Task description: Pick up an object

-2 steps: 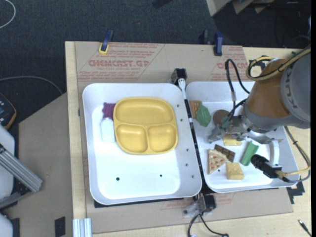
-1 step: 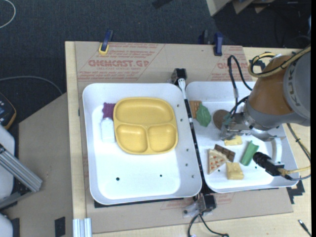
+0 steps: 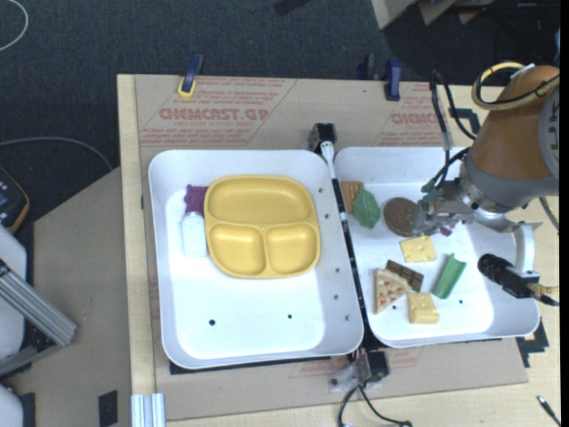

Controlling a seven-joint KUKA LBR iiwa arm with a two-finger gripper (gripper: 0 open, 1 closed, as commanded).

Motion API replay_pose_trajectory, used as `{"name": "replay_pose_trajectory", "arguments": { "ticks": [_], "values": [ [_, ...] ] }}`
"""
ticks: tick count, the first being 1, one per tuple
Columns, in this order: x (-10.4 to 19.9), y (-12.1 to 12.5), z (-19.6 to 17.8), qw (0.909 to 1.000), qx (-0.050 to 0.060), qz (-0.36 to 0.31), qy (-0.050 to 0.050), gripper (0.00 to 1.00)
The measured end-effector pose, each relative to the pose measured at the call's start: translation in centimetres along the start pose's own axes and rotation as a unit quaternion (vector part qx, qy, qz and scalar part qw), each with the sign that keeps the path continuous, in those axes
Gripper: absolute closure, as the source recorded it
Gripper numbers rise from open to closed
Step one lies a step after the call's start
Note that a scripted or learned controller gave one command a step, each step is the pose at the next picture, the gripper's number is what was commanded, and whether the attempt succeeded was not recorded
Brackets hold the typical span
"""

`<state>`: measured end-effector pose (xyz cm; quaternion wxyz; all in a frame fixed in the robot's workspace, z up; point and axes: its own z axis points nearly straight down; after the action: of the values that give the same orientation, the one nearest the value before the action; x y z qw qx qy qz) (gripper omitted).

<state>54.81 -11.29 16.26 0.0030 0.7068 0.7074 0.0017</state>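
The claw (image 3: 433, 221) hangs low in the right bin (image 3: 471, 320), just over the brown round cookie-like piece (image 3: 400, 215) and the pale yellow cheese square (image 3: 418, 250); whether it is spread or closed cannot be told from this slanted angle, and nothing can be seen gripped in it. The grey arm (image 3: 516, 136), with its orange band, reaches in from the right above the bin's far corner.

Other toy foods lie in the same bin: a green leaf-shaped piece (image 3: 365, 208) near the left wall, beside an orange cracker (image 3: 351, 190); a green stick (image 3: 449, 276) tilted near the middle; a pizza slice (image 3: 387, 289) touching a dark brown bar (image 3: 405, 274); and a yellow cheese block (image 3: 422, 308) toward the near wall.

The left bin (image 3: 249, 327) holds a yellow divided tray (image 3: 262, 225), with a purple item (image 3: 195, 197) and a white item (image 3: 193, 234) just beside its left edge. Both bins sit side by side on the tabletop (image 3: 267, 105).
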Motion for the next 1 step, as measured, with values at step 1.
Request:
{"name": "replay_pose_trajectory", "arguments": {
  "ticks": [1],
  "values": [
    [0.03,-0.34,-6.28,1.0000,-0.001,0.000,0.000,1.00]
  ]
}}
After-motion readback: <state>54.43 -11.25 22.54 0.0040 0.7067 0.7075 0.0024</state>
